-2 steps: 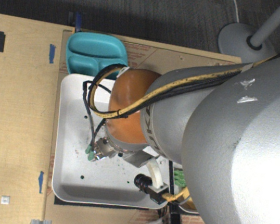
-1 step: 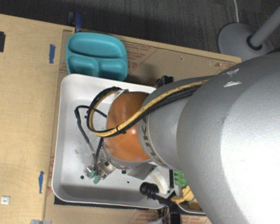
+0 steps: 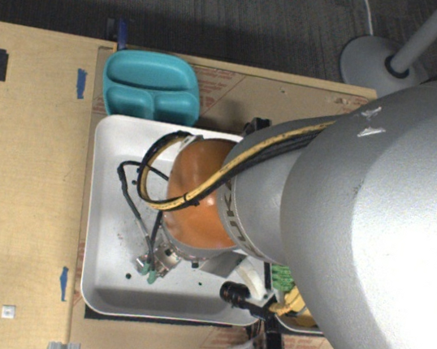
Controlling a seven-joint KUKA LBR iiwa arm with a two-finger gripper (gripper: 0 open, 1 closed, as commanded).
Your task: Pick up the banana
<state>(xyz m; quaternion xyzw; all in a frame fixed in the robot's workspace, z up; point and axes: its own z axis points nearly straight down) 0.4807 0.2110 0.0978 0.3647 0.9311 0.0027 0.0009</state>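
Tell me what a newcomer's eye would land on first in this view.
The big grey arm dominates, sweeping in from the right with its orange band above the left white bin. Its tool hangs low near that bin's floor. Behind the bin sits a teal tray, and a bit of yellow and green peeks out under the arm.

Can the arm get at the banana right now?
Probably not yet: the tool is down in the left bin, while what looks like the banana, mostly hidden, peeks out beneath the arm.
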